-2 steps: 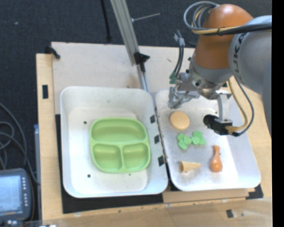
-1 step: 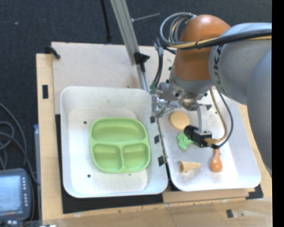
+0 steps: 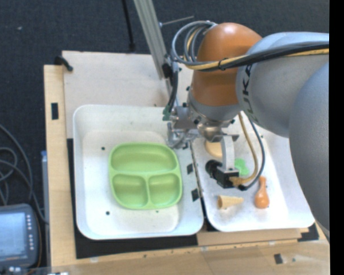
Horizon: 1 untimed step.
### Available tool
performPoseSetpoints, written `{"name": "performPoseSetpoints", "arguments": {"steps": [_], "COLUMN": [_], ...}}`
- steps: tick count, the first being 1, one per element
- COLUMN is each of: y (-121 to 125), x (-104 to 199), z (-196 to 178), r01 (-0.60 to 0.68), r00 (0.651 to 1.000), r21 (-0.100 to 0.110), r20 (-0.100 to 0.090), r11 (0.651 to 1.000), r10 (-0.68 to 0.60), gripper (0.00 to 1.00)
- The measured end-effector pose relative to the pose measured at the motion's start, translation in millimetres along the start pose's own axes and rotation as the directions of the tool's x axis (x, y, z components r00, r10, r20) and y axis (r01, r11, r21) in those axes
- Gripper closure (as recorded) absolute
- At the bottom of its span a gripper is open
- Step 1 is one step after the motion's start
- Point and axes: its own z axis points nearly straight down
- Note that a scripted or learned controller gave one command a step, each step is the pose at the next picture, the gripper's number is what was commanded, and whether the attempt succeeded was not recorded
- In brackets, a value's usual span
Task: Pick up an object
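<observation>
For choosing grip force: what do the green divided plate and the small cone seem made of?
Green plate: probably moulded plastic, with an even colour, soft sheen and rounded compartment rims. Cone: tan, matte, perhaps a toy of plastic or foam; too small to tell.

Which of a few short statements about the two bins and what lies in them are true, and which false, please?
1. The green divided plate lies in the left bin. True.
2. The plate has two compartments. False: three.
3. The orange pear-shaped toy lies in the right bin. True.
4. The cone-shaped piece rests on the green plate. False: it lies in the right bin, beside the orange toy.
</observation>
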Motion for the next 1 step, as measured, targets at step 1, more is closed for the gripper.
{"name": "performPoseSetpoints", "arguments": {"steps": [1], "y": [0.7], "x": [-3.5], "z": [0.5], "r01": [-0.007], "r00": [1.0], "r21": [-0.001], "r20": [0.002], "r11": [1.0], "r10": [0.007], "gripper": [0.0]}}
